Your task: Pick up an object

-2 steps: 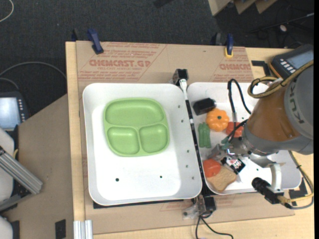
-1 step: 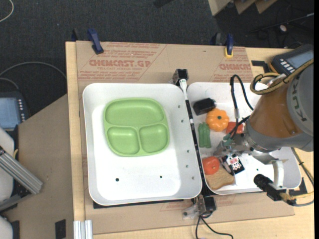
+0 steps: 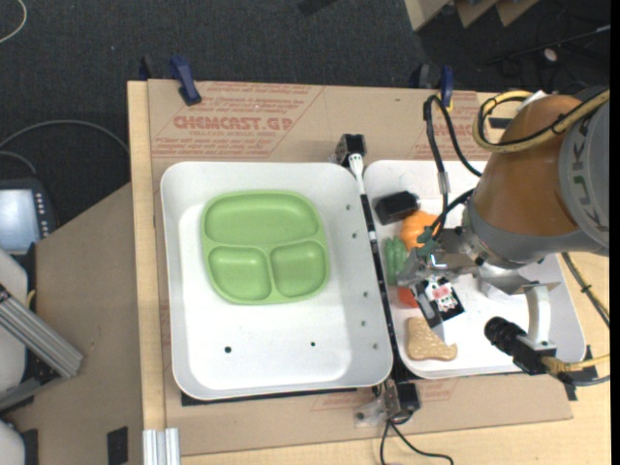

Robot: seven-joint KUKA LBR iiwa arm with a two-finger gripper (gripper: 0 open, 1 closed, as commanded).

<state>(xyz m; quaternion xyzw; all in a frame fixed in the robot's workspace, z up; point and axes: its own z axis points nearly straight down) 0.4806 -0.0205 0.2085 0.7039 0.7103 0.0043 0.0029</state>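
On my feed, the left bin (image 3: pixel 194 347) holds a pale green divided tray (image 3: pixel 263 246), lying flat toward the bin's far side, with bare white floor on its near side. A row of clips runs down the seam where the two bins meet.

Moving right into the right bin (image 3: pixel 572 342), I see a cluster of small things close to the seam: a black block (image 3: pixel 394 204) at the far end, an orange ball (image 3: pixel 418 228) just nearer, a green piece (image 3: pixel 396 257) beside the ball on its left, and a tan, bone-shaped biscuit (image 3: pixel 427 342) nearest to me.

The gripper (image 3: pixel 438 296) hangs over the middle of that cluster, between the ball and the biscuit. From this angle I cannot tell how it stands or whether anything is in it.

The arm's orange band (image 3: pixel 528 177) covers the bin's far right part.
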